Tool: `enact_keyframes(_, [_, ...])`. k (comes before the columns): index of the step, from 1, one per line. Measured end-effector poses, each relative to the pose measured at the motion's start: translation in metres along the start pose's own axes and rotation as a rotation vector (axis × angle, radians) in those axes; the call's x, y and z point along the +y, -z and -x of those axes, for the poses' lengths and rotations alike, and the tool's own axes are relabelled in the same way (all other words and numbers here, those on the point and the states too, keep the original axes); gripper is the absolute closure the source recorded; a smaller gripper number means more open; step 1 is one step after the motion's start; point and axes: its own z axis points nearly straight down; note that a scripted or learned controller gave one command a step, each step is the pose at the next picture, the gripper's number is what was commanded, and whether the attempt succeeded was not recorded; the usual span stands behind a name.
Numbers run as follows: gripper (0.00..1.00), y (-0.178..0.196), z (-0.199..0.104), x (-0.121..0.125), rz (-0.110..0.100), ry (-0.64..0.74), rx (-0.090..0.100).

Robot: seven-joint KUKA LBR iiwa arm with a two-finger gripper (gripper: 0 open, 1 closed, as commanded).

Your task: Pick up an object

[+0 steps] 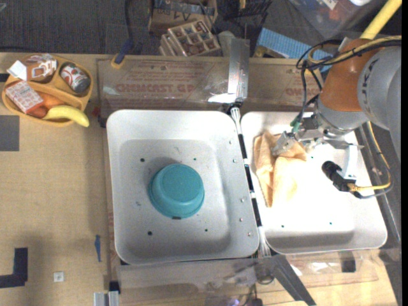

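A tan cloth [279,176] lies crumpled along the left side of the right white bin [331,218]. My gripper [289,144] comes in from the right and sits at the cloth's upper edge. Its fingers are shut on a fold of the cloth, which is pulled up toward them while the rest hangs down onto the bin floor. A teal bowl [177,190] rests upside down in the middle of the left white bin [127,136], well away from the gripper.
The grey arm with its orange band [341,85] hangs over the right bin's upper right corner. A black cable fitting [336,174] hangs just right of the cloth. A yellow tray of food items [44,91] sits on the bench at far left.
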Motion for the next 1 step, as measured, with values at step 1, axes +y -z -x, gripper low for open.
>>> enact_keyframes(1, [1.00,0.0069,0.0011,0.0004,-0.001,-0.001,0.000])
